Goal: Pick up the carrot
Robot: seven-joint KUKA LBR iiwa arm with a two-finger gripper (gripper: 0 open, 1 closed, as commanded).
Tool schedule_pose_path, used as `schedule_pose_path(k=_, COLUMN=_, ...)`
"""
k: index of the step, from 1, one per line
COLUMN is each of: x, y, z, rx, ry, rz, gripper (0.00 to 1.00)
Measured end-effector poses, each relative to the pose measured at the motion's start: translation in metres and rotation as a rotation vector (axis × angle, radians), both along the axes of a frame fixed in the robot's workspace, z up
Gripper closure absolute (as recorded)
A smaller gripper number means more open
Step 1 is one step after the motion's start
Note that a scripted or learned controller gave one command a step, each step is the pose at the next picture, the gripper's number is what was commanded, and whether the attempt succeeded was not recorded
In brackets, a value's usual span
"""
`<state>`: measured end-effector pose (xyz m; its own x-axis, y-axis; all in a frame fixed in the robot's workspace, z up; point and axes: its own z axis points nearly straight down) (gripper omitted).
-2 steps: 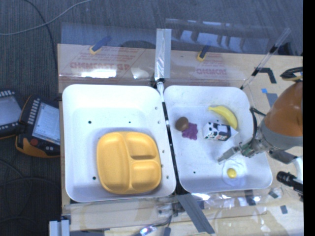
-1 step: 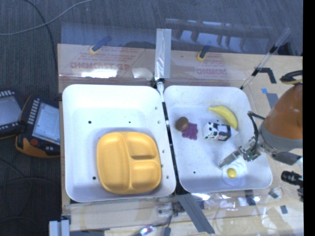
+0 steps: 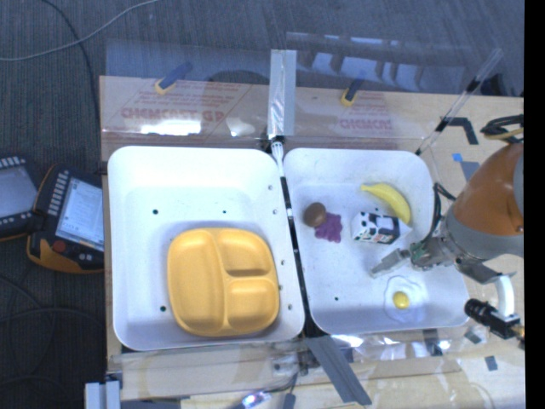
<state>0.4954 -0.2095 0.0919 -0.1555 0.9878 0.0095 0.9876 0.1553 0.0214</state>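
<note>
No carrot can be made out in the right bin (image 3: 341, 164); the pincer (image 3: 387, 263), state untellable, is poised low beside the fried egg (image 3: 402, 298).

Bright, even light falls from above, and both white bins (image 3: 196, 164) come out nearly blown, their walls and floors hard to tell apart. Shadows are soft and short: a faint one hugs the yellow tray (image 3: 223, 279), and another lies under the banana (image 3: 389, 199). Glare streaks the clear plastic sheet (image 3: 204, 113) behind the bins and glints on the metal fittings along the desk (image 3: 358, 369) front edge. The picture is slightly soft all over, with small objects grainy, and the dark carpet (image 3: 51, 75) is dim and noisy.
</note>
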Motion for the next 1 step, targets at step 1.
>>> schedule_pose_path(k=1, x=-0.0051, y=0.0012, z=-0.0006, rx=-0.023, ry=0.002, rz=0.205, gripper=0.00)
